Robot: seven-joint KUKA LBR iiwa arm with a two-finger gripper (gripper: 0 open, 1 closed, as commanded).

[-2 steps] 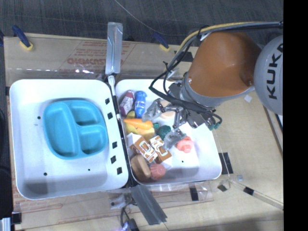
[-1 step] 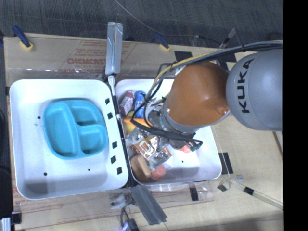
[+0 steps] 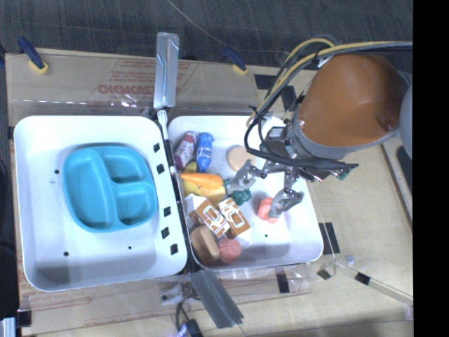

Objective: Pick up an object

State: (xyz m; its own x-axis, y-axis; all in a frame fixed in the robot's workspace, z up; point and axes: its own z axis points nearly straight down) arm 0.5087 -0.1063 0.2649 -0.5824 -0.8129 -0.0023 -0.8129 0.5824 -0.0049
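The gripper (image 3: pixel 265 188) is hanging low over the right bin (image 3: pixel 309 239), in the middle right of the frame, and its two fingers are standing spread apart with nothing between them. One fingertip (image 3: pixel 243 179) is sitting near a small dark green object (image 3: pixel 241 196), the other fingertip (image 3: pixel 286 201) is just beside a small pink object (image 3: pixel 265 209). This pink object is lying below the gap and toward the right finger, so I judge it as the nearest thing to pick; the pincer needs to come a little lower in the frame to put it between the fingers. It looks roundish, without a clear long axis.

The right bin is holding many things: a dark red bottle (image 3: pixel 185 150) and a blue bottle (image 3: pixel 204 151) at its upper left, an orange and yellow piece (image 3: pixel 202 182) below them, a brown and white packet (image 3: pixel 222 217), and a brown round thing (image 3: pixel 205 243) at the bottom. The left bin (image 3: pixel 35 258) is holding a blue divided tray (image 3: pixel 109 186).
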